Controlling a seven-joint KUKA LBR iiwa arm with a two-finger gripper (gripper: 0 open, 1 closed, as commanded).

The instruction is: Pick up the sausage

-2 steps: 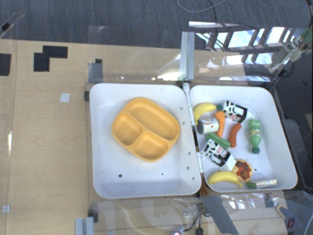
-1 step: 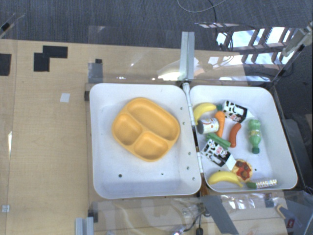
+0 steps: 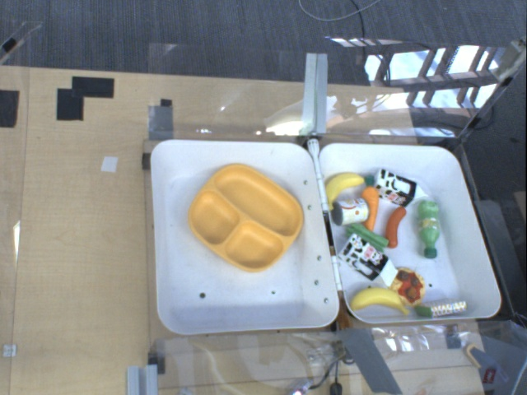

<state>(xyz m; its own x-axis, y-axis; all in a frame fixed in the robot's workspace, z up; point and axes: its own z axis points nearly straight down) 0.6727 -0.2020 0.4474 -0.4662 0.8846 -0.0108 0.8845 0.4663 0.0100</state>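
The sausage [image 3: 395, 225] is a short reddish-orange link lying near the middle of the right bin [image 3: 469, 220], roughly upright in the view. An orange carrot [image 3: 372, 207] lies just left of it and a green bottle [image 3: 428, 227] just right of it. A black-and-white carton [image 3: 394, 188] sits above it.
The right bin also holds a small can [image 3: 351, 212], a yellow lemon [image 3: 343, 185], a second black-and-white carton [image 3: 363, 257], a banana [image 3: 378, 300], a pizza slice [image 3: 408, 285] and a small ridged piece [image 3: 449, 308]. A yellow divided plate [image 3: 244, 216] lies in the left bin [image 3: 177, 295].
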